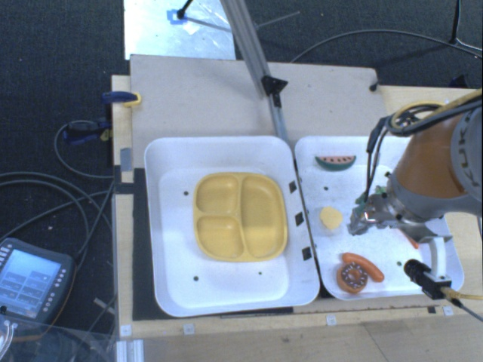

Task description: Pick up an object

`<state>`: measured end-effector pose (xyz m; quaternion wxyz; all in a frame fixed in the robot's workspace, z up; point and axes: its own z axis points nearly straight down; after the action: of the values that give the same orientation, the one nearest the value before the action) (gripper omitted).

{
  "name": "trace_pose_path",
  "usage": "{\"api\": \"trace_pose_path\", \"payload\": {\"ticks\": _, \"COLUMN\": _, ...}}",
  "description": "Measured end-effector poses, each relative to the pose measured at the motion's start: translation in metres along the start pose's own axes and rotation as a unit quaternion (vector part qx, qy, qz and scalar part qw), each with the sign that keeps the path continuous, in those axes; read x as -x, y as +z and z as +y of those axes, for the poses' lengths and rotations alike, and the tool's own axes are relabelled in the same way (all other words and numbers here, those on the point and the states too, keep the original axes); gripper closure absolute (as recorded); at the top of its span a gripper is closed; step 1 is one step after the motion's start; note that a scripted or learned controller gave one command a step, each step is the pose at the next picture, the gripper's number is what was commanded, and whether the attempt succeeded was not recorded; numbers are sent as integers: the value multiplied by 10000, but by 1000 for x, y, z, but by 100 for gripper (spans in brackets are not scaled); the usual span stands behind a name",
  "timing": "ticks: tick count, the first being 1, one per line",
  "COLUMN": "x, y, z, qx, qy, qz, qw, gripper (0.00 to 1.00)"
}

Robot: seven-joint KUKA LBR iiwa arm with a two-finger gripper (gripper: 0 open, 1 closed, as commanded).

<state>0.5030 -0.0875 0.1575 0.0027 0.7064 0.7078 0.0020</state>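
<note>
Whether the fingers of the gripper [361, 221] are spread or closed cannot be told; it hangs over the right bin [308, 151], just off the three o'clock side of a pale yellow piece [330, 218]. At six o'clock from the gripper lie an orange hot dog [363, 266] and, touching it, a chocolate donut [352, 278]. A watermelon slice [335, 161] rests at eleven o'clock near the bin's far rim. At nine o'clock, the left bin [170, 202] carries a yellow divided plate [241, 216].

Divided tray [241, 217] in left bin [166, 202]; watermelon slice [334, 161], doughnut [352, 277] in right bin [309, 153].
</note>
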Motion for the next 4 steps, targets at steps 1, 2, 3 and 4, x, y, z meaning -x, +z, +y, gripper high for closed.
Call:
{"api": "trace_pose_path", "payload": {"ticks": 1, "x": 0, "y": -45, "z": -4, "qx": 2, "qy": -17, "qz": 1, "qw": 10000, "gripper": 100}}
{"api": "trace_pose_path", "payload": {"ticks": 2, "x": 1, "y": -88, "z": -1, "qx": 5, "qy": -20, "qz": -1, "qw": 10000, "gripper": 100}}
{"api": "trace_pose_path", "payload": {"ticks": 3, "x": -44, "y": -77, "z": 19, "qx": -19, "qy": -39, "qz": 10, "qw": 10000, "gripper": 100}}
{"api": "trace_pose_path", "payload": {"ticks": 4, "x": -95, "y": -69, "z": 45, "qx": -21, "qy": -45, "qz": 14, "qw": 10000, "gripper": 100}}
